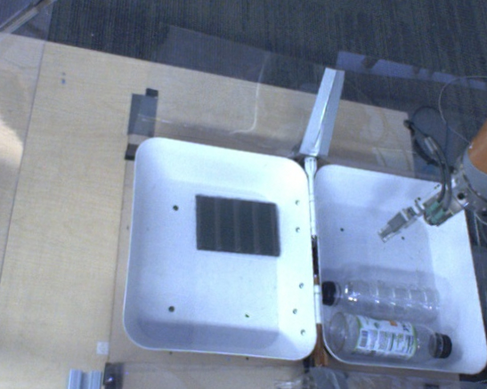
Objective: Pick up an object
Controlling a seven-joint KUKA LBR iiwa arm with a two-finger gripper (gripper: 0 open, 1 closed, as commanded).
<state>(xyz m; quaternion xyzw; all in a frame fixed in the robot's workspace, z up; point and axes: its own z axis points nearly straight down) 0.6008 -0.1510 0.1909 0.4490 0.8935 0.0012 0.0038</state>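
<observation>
Labelled bottle [390,338] lies below the gripper [396,225] — jaw opening unreadable, nothing visibly held — descend squarely over its middle.

On the wooden table [58,235] sit two white bins: the left bin [146,310] holds a dark ribbed rectangular pad [237,226] lying flat near its middle. In the right bin [359,205], two clear plastic bottles lie on their sides along the near edge, the unlabelled bottle [382,297] just behind the labelled bottle [390,338]. The pincer [398,223] hangs over the right bin's far part, well apart from both bottles.
</observation>
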